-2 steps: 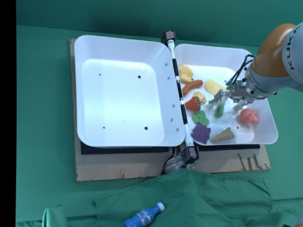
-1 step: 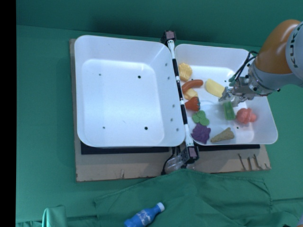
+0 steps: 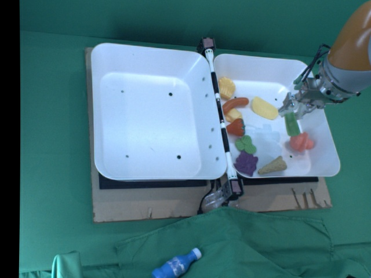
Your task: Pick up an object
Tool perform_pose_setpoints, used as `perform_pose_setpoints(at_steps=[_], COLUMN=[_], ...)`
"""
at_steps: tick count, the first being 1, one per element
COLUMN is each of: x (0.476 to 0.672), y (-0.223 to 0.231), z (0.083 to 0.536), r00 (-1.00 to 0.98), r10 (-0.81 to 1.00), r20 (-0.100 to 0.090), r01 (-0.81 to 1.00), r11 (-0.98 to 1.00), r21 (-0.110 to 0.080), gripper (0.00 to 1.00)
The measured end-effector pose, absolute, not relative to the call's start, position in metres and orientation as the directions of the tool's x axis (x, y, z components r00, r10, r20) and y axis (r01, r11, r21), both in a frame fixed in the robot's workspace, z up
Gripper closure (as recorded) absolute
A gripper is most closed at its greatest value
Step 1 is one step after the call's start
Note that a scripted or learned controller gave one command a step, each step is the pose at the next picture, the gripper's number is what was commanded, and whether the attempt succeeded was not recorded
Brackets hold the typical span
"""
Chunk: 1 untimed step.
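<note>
Your gripper (image 3: 291, 116) stands over the right bin (image 3: 324, 167), close to its right wall, with the grey arm (image 3: 353, 45) reaching in from the right edge. A green piece (image 3: 292, 124) hangs directly under the fingers and appears to sit between them, closed onto its upper end; its lower end points down toward the orange-red item (image 3: 302, 142) lying near the bin's right wall.

Judgement: you are in the grasp-to-lift step. Whether the green piece has cleared the bin floor cannot be told from this angle.

The other candidates lie toward the bin's left wall and near edge: a yellow piece (image 3: 264, 108), a red sausage shape (image 3: 235, 103), a purple cluster (image 3: 246, 163) and a tan cone (image 3: 273, 165). The left bin (image 3: 116, 59) holds 0 items.

Next move, in my view: raise straight up, keeping the grip firm, so the hanging piece does not catch the orange-red item or the right wall.
</note>
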State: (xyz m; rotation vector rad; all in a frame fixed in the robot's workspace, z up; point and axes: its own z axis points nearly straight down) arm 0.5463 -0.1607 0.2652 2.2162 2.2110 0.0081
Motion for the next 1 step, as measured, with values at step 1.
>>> perform_pose_setpoints(at_steps=[1], x=[0.5463], y=[-0.1545], z=[0.3135], r00=[0.002], r10=[1.0], r20=[-0.003], r01=[1.0], r11=[-0.002], r21=[0.01], gripper=[1.0])
